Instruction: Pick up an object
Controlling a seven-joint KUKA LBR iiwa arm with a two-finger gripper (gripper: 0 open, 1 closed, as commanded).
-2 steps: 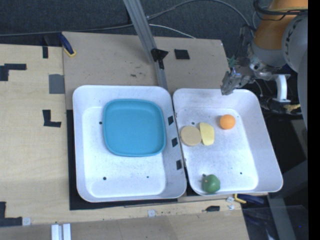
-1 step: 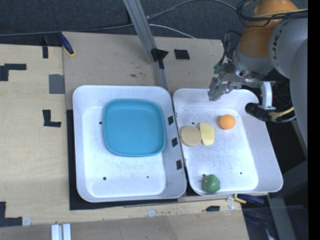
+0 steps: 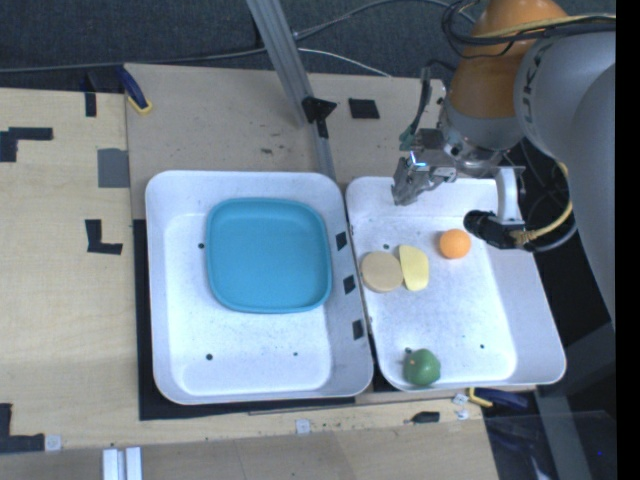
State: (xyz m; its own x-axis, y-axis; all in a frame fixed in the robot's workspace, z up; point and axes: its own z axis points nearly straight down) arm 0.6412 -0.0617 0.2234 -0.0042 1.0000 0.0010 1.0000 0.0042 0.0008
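The right bin [image 3: 500, 318] holds a small orange ball [image 3: 454, 244], a tan round piece [image 3: 381, 271] touching a yellow piece [image 3: 414, 267], and a green fruit [image 3: 422, 366] near the front rim. My gripper [image 3: 408, 190] hangs over the bin's far left corner, above and behind the tan and yellow pieces. Nothing shows between its fingers. The fingertips look close together, but I cannot tell their state.
A blue square plate [image 3: 268, 254] lies in the left bin [image 3: 180, 358]. A grey metal pole [image 3: 290, 63] slants down to the bins' far edge. The arm's orange band and grey body fill the upper right.
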